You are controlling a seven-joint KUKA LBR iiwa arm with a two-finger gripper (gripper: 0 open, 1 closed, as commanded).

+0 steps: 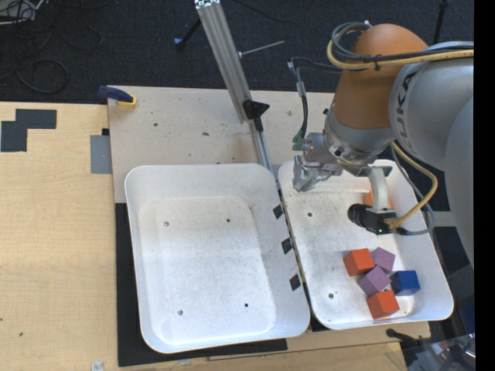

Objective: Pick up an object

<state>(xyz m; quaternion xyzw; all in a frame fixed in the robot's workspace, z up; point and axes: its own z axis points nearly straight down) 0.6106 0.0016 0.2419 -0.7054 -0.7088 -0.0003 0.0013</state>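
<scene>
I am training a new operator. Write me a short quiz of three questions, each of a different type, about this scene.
1. True or false: the blocks lie in the left bin.
2. How many purple blocks are there? A) one B) two C) four
3. Fill in: the gripper is above the far end of the ____ bin.

Key: 1 false, they lie in the right bin. 2 B. 3 right.

The tabletop carries two white bins side by side: left bin, right bin. A blue-yellow clamp grips its far-left corner.
</scene>
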